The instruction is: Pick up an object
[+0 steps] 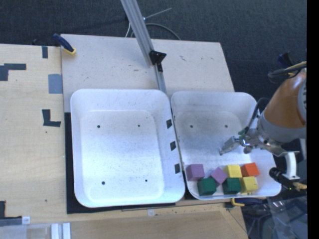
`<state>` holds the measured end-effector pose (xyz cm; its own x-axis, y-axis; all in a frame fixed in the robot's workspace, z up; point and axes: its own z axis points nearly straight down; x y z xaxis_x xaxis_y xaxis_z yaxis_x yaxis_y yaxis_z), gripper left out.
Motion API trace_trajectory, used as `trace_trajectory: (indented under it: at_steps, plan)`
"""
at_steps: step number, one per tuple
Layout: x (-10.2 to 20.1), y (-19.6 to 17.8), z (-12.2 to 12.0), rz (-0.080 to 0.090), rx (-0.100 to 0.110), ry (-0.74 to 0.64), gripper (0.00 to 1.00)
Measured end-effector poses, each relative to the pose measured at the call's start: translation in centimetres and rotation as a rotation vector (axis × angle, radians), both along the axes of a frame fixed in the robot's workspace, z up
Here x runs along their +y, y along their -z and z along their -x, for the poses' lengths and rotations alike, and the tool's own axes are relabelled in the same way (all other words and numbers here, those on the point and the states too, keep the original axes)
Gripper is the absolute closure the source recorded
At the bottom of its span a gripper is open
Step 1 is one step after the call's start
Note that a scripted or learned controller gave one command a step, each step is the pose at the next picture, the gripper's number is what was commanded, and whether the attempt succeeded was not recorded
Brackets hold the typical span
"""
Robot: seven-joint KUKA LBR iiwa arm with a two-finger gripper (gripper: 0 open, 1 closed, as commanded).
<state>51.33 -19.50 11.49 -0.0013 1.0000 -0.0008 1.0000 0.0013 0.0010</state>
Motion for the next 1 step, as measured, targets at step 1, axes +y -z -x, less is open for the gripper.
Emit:
trace_trajectory:
  at_steps: [1]
  plan:
    - [7.30, -8.23, 2.98, -0.003, -0.003, -0.005, 0.00]
